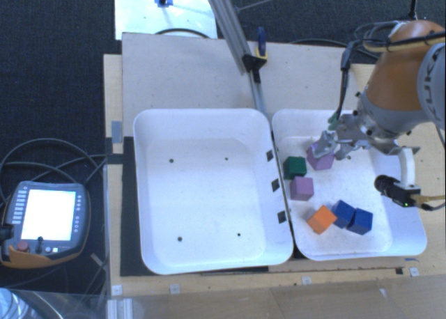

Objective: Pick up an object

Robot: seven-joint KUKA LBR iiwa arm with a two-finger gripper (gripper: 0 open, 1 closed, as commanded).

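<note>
In the right bin [411, 237], my gripper [323, 150] reaches in from the right at the bin's upper middle. It is shut on a light purple block [321, 161] that sits between its fingertips. A dark green block [295, 167] lies just left of it, and a second purple block [302, 188] lies below that. Toward the bin's front lie an orange block [321, 219] and two blue blocks [343, 212] [360, 221], side by side and touching.
The left bin [150, 171] stands beside the right one, with a shared wall [277, 185] between them. A black cable end [392, 189] hangs from the arm over the right bin. A metal pole [230, 21] slants across the back. A teach pendant [43, 223] lies at far left.
</note>
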